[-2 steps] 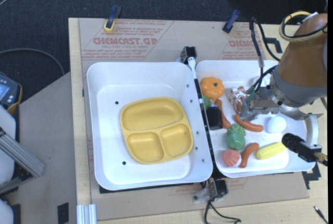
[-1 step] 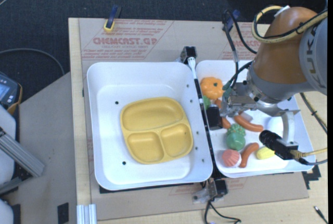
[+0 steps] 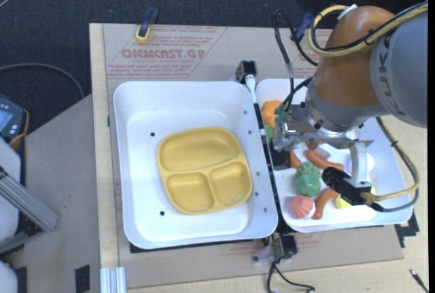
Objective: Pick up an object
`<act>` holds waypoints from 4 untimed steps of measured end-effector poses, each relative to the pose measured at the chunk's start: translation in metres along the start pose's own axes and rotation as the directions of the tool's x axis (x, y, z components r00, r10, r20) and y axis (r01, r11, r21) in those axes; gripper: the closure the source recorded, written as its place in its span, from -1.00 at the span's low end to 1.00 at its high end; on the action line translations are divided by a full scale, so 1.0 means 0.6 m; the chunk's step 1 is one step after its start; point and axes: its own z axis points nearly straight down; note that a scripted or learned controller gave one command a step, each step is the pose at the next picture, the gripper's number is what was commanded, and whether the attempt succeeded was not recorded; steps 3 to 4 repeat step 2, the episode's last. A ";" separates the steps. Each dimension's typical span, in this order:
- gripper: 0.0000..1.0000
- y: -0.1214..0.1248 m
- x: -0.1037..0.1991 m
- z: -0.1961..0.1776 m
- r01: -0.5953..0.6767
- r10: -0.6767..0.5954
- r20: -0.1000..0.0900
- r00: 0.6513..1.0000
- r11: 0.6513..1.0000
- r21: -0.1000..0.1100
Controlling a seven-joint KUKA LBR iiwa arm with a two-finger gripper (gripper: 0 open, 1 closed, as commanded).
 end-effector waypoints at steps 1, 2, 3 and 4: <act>1.00 -0.011 -0.013 -0.018 -0.004 0.004 0.001 1.000 1.000 -0.001; 1.00 -0.001 -0.005 0.005 -0.003 0.003 0.000 1.000 1.000 0.004; 1.00 -0.001 -0.005 0.005 -0.003 0.003 0.000 1.000 1.000 0.004; 1.00 -0.001 -0.005 0.005 -0.003 0.003 0.000 1.000 1.000 0.004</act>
